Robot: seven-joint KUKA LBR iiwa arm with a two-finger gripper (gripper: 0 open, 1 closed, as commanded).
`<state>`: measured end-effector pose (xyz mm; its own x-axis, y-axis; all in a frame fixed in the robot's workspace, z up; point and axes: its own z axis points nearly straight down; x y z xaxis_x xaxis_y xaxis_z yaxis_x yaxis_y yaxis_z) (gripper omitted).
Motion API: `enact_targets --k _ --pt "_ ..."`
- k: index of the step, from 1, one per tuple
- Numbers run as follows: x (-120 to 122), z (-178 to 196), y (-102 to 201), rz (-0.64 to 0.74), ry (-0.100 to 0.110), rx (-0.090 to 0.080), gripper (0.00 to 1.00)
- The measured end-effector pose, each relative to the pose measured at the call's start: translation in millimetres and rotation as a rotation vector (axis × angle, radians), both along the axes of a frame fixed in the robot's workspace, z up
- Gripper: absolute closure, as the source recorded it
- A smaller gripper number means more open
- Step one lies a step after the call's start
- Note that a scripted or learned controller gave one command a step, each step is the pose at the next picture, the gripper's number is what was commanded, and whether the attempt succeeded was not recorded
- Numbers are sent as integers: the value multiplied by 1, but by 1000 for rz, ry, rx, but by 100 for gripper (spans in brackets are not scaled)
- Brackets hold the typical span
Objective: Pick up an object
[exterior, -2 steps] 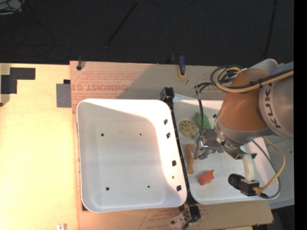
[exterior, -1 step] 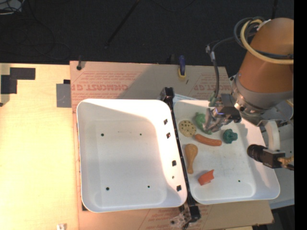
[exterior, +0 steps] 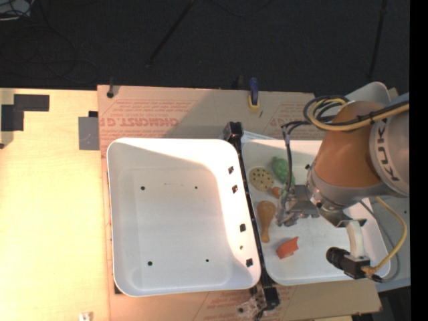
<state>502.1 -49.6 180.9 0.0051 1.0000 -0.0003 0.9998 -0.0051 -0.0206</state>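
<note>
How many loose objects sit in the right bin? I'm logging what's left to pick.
4 visible: a green piece, a tan spotted disc, a tan wooden piece and a red piece. The arm may hide more.

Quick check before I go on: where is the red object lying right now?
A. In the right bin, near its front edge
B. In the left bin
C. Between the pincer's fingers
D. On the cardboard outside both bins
A: the red object lies on the floor of the right bin, toward its front edge, below and apart from the pincer.
</note>
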Motion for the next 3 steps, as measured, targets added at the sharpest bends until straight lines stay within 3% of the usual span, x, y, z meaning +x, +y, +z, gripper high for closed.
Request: enact_targets --k 1,2,3 --pt "16 128 42 10 -31 2 100" --pt "-12 0 0 0 -3 0 100" --pt "24 103 48 10 -29 2 100"
